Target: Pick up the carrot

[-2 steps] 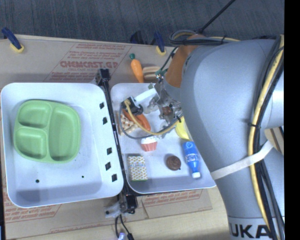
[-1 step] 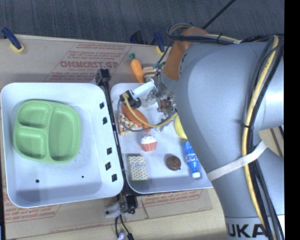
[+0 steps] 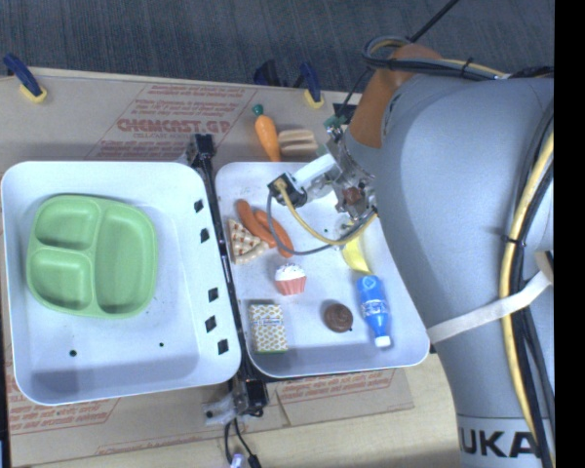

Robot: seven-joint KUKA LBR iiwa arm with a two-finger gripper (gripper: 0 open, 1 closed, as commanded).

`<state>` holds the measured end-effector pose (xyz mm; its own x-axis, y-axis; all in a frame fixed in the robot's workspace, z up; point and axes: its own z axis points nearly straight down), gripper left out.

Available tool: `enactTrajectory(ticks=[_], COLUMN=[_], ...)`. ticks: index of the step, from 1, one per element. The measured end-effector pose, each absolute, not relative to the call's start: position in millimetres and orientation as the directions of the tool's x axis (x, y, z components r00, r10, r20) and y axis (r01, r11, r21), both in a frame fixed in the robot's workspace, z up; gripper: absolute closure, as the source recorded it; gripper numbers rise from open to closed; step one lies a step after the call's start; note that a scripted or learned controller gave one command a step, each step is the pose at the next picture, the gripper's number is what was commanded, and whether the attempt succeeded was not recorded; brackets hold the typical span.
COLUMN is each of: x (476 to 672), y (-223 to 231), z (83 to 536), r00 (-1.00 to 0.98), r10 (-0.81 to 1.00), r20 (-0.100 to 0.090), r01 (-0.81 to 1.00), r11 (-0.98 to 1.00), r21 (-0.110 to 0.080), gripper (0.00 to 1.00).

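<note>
Camera view, looking down at a slant. The carrot (image 3: 266, 136) lies outside both bins, on the printed cardboard sheet (image 3: 127, 115) just beyond the far rim of the right bin (image 3: 317, 356). Its green top points away from the bin, and a tan block (image 3: 297, 143) sits just beside it.

The gripper (image 3: 350, 203) hangs over the far right part of the right bin, near the carrot but apart from it. Its tip is crowded by cable and wrist hardware, so its state of closure cannot be made out, and nothing is seen held in it. The grey arm (image 3: 468, 213), with its orange band (image 3: 375, 105), hides the bin's right rim and the bench beyond.

Within the right bin:
- two orange-red sausages (image 3: 263, 224) next to a tan wedge (image 3: 242, 243)
- a cupcake (image 3: 291, 279)
- a checkered packet (image 3: 267, 327)
- a brown disc (image 3: 338, 317)
- a blue bottle (image 3: 373, 310)
- a yellow object (image 3: 355, 254), partly covered by the gripper and hard to identify

The left bin (image 3: 19, 300) holds a green divided plate (image 3: 93, 256).
</note>
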<state>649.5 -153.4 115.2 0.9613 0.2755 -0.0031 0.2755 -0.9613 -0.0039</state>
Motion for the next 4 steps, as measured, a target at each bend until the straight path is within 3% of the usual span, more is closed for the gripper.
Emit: enactTrajectory(ticks=[1, 2, 3, 4], x=[649.5, 619.7, 614.5, 585.4], y=[-152, -157, -158, -115], z=[125, 242, 391, 271], r00=[0.960, 0.963, 0.979, 0.974], r10=[0.281, 0.269, 0.204, 0.228], r20=[-0.006, -0.002, -0.002, -0.006], r01=[0.281, 0.269, 0.204, 0.228], r11=[-0.960, -0.963, -0.979, -0.974], r21=[-0.008, -0.002, -0.002, -0.004], gripper=[1.00, 1.00, 1.00, 1.00])
